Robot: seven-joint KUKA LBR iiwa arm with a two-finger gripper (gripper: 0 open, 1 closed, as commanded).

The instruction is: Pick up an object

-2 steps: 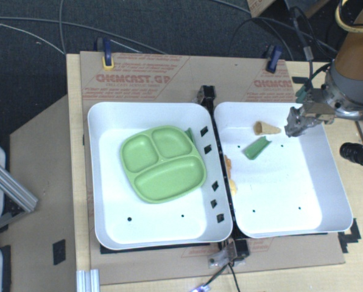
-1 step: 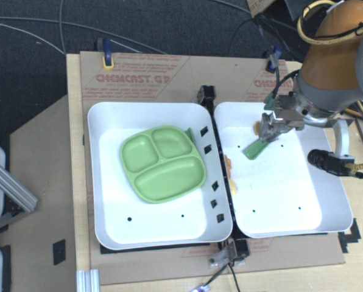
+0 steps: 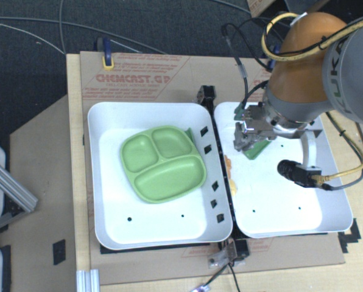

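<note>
I'm hanging my claw (image 3: 250, 140) low over the right bin (image 3: 291, 215), up in its far-left corner, right beside the divider between the two bins. Under it there's a green block (image 3: 255, 149) peeking out, tilted, its lower end showing just past my fingers. It's sitting right at the tips, but I'm not calling a grip: whether the block is between the fingers or just lying below them, I can't tell, and how wide the claw is standing I can't tell either, since the wrist is blocking the look down.

Over in the left bin (image 3: 108, 181) a green tray (image 3: 163, 163) with three compartments is lying flat, well apart from me. Along the divider there's something small and orange (image 3: 229, 170) at the edge of my bin, too small to name.

So where am I on the job? I'm judging the reach as done, claw down at the block. What's left is the part that counts: a firm close on it and a lift clear of the bin floor. Nothing is showing as raised yet
</note>
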